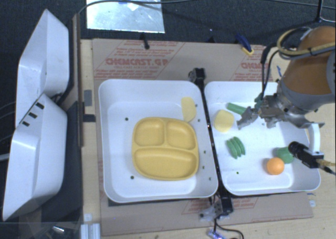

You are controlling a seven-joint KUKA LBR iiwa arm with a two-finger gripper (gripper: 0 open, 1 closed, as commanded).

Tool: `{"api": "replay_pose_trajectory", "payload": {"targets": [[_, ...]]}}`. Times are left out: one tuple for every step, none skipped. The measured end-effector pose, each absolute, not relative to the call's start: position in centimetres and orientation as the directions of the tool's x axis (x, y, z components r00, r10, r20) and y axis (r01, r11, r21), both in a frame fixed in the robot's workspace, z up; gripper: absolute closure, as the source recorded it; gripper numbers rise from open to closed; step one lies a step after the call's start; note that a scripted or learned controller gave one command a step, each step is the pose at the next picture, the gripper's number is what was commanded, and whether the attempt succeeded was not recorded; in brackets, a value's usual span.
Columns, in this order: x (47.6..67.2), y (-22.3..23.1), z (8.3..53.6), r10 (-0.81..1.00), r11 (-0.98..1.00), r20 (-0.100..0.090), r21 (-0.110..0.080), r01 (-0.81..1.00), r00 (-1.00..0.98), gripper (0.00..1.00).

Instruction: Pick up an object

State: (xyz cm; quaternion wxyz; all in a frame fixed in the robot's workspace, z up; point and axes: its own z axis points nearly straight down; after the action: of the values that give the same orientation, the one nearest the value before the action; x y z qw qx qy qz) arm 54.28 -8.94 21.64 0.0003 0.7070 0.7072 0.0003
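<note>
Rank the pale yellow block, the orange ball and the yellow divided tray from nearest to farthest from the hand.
From the hand in the right bin:
1. Pale yellow block, just to the camera view's left of it, same bin.
2. Orange ball, lower in the right bin.
3. Yellow divided tray, in the left bin.

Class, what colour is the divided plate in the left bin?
Pale yellow divided plate, seen clearly in the camera view.

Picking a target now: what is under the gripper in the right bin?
Under the gripper lies a green piece, its right end hidden by the fingers. A pale yellow block lies just left, apart. The bin floor beneath the wrist is covered.
</note>
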Motion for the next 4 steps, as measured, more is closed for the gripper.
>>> {"api": "replay_pose_trajectory", "payload": {"targets": [[53.12, -11.82, 14.20, 1.000, -0.003, 0.000, -0.006, 1.000, 0.003, 0.00], [53.30, -11.68, 14.52, 1.000, 0.000, 0.000, 0.001, 1.000, 0.000, 0.00], [53.30, -11.69, 14.52, 1.000, 0.000, 0.000, 0.000, 1.000, 0.000, 0.00], [53.30, -11.69, 14.52, 1.000, 0.000, 0.000, 0.000, 1.000, 0.000, 0.00]]}}
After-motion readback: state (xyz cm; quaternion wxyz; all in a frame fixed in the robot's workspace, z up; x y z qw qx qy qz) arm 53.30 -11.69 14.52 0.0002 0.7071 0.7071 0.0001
